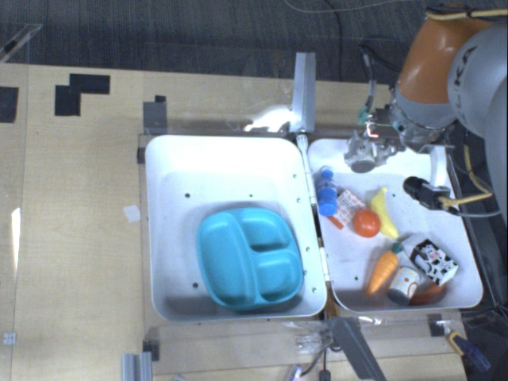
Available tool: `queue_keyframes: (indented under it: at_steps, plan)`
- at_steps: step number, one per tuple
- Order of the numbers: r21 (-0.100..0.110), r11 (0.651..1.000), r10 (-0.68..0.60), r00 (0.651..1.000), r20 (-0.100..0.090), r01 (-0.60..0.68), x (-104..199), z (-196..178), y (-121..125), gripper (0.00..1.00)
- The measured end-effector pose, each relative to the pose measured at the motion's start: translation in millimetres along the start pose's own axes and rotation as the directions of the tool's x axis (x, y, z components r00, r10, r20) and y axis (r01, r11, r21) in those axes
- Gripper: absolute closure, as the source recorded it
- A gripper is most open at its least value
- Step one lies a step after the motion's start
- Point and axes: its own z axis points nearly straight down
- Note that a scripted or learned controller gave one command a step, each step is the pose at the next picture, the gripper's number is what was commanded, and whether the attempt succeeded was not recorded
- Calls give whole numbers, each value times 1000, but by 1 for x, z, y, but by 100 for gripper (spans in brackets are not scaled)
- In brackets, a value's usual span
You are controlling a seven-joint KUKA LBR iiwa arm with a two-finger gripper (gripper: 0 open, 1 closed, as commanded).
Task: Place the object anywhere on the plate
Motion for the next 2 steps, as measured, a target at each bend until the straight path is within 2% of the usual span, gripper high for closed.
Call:
queue_keyframes:
  at_steps: [1,2]
  plan:
    - [-2,1000,-6,1000,-3,6,85,18,-89,100]
    - [0,946,-325,946,-3,325,149,8,-120,100]
